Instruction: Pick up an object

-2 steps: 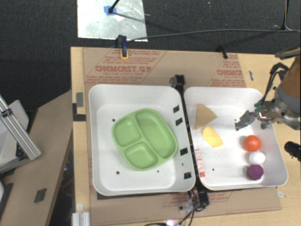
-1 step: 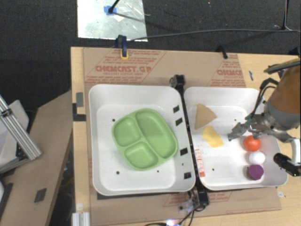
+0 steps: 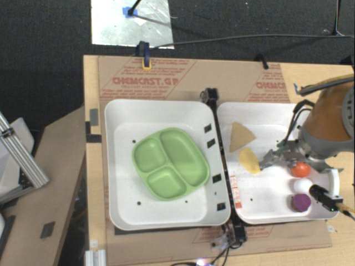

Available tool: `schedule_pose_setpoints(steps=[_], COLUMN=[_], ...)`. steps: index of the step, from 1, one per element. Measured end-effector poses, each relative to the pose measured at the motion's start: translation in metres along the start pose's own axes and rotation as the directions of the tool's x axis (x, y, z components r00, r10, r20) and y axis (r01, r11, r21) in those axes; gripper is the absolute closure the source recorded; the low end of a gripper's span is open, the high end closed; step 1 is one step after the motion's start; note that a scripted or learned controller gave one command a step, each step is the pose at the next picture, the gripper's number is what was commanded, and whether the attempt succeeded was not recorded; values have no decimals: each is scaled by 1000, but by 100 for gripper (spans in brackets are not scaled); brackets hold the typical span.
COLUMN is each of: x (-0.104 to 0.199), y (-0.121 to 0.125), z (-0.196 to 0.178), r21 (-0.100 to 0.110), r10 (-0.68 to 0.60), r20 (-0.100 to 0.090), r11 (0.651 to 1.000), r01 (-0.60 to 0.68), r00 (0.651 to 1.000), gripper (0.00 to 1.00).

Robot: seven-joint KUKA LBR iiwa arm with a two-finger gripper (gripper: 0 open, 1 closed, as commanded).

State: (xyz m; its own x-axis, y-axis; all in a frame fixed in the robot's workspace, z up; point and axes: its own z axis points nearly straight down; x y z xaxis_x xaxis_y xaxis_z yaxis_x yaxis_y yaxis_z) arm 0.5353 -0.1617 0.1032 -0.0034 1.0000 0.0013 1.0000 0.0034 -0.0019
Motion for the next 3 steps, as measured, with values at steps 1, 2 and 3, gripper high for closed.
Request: schedule_pose_setpoints(steps=[1,2,3], x=[-1,-1,-10], y=[1,5,6], z=[-13,-57,-104], r21=[-5,-7,-9], r10=[2,0,0], r20=[2,3,4], r11=[1000,1000,1000], r01=[-2,0,0], r00=[1000,1000,1000], gripper=[100,100,100])
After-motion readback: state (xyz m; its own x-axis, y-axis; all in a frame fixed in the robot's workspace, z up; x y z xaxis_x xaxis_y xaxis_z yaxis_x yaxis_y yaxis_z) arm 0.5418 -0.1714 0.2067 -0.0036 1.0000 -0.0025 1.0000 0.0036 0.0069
